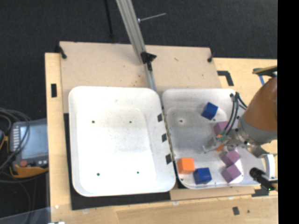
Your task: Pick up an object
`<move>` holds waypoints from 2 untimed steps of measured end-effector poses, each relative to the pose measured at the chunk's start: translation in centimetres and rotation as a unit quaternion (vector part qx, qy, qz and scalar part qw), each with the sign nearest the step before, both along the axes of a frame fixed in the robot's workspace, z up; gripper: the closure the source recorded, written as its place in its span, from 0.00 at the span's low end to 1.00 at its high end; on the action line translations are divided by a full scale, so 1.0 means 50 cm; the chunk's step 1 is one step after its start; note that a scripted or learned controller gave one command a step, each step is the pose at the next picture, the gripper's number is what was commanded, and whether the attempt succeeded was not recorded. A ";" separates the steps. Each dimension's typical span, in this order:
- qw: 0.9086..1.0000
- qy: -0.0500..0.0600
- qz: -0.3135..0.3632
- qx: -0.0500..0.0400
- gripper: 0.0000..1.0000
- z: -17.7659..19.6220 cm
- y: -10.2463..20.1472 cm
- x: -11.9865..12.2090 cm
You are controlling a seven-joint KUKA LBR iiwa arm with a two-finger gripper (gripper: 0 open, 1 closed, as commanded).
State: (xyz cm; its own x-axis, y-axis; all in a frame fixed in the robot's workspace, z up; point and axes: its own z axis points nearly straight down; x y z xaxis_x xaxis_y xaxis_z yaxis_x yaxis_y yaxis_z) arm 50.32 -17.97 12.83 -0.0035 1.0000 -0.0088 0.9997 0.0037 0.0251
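Perhaps a purple block [220, 127], half hidden beside the pincer [219, 145].

Two shallow white bins sit side by side on the bench [196, 209]. The left bin [117, 139] shows a few dark specks on its floor. The right bin [187, 125] carries the blocks: a blue cube [210, 110] toward the far side, an orange cube [187, 164] just beside a second blue cube [202, 175] at the near rim, and purple blocks [231, 164] clustered at the right. The arm [261, 113] leans in from the right, its end effector [219, 141] low among the purple blocks, perhaps touching one; the blur there hides it. A metal rail [133, 27] slants across the far side.
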 end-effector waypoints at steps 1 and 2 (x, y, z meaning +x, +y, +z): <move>1.000 -0.002 -0.005 -0.001 1.00 0.018 -0.002 0.001; 1.000 0.009 0.000 0.003 1.00 0.106 0.003 0.005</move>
